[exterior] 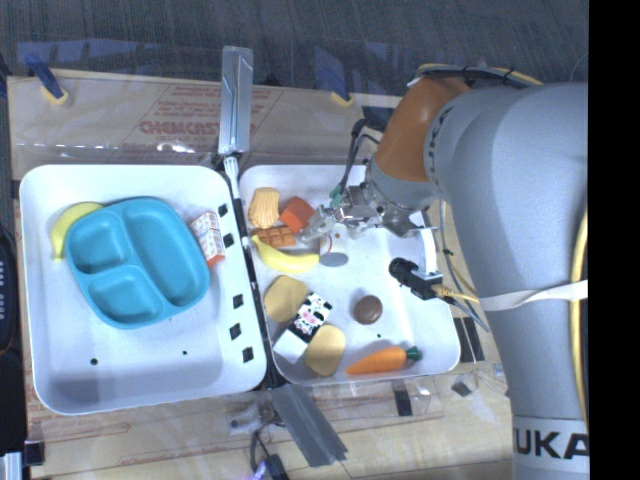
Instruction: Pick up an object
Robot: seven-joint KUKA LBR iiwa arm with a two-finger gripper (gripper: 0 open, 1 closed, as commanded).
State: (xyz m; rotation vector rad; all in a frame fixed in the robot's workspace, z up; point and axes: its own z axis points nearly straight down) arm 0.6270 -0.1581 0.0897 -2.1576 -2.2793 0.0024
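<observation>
Pincer (335, 218) sits low in the right bin (440, 343), reaching in from the right under the orange-banded wrist. Can't tell if it's released or clenched: the tip is a small blur of metal and cable, and nothing shows as grasped. No specific target is given, so the candidates are whatever's closest. Orange block (296, 213) lies just beside the tip on its left, with the waffle-like piece (264, 206) a bit further left and the banana (285, 257) below-left, near. Well below the pincer are the brown ball (367, 309), the carrot (377, 360), the black-and-white carton (308, 318) and two tan pieces either side of it. Across the divider, well to the left, the left bin (40, 368) carries a blue tray (135, 258), a yellow item tucked under its edge and a small red-white packet (208, 236). My read: approach or descent step, pick not yet made. Next move likely needs the tip centred over the orange block or banana, then a clean close without nudging the neighbours, which are tightly packed there. Risk is a glancing grab.
</observation>
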